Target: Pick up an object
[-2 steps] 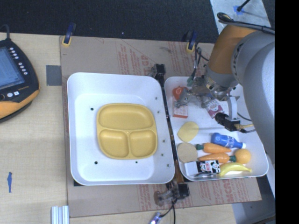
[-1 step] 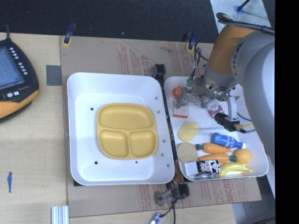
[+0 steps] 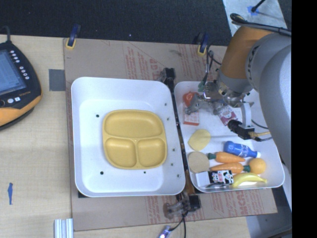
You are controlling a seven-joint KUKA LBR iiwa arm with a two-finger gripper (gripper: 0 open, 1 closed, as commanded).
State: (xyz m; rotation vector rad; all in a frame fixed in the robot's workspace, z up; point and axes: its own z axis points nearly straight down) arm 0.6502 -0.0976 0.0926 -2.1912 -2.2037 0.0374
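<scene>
The right bin (image 3: 181, 90) holds several toy foods. A red tomato-like piece (image 3: 188, 97) and a small packet (image 3: 191, 118) lie at its far left. A pale round chip (image 3: 199, 139) and a tan one (image 3: 198, 161) sit lower. A blue bottle (image 3: 240, 149), two carrots (image 3: 230, 157), an orange (image 3: 257, 166), a banana (image 3: 247, 181) and a small carton (image 3: 220, 177) crowd the near right. My gripper (image 3: 212, 102) hangs low over the bin's far part, beside the red piece, with a reddish wrapper (image 3: 226, 115) just to its right.
The left bin (image 3: 84, 133) bears a yellow divided tray (image 3: 134, 138). A teach pendant (image 3: 15, 83) lies on the bench at far left. The bin divider (image 3: 177, 128) runs between both bins. Clamps (image 3: 73, 35) sit at the cardboard's far edge.
</scene>
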